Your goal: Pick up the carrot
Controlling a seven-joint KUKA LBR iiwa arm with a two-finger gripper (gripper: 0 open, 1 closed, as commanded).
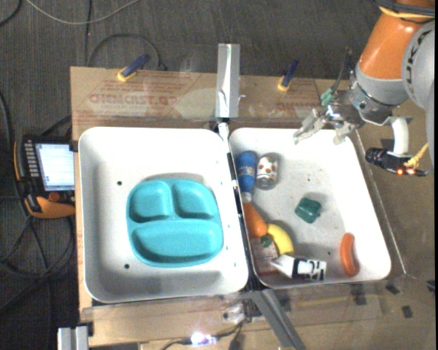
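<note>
Carrot [348, 254] lies in right bin [365, 195], near front right corner, upright-ish along right wall. Green block [307, 209] just up-left of it; black-and-white bottle [301, 267] to left along front wall. Pincer [325, 122] hovers over same bin's far rim, well apart from carrot, toward opposite end. Pincer fingers spread, released, nothing between them. Left bin [102, 152] holds teal divided tray [175, 222]. Worktop [160, 97] beyond bins.

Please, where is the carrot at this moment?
The carrot lies in the right bin, near its front right corner, right of the green block.
</note>
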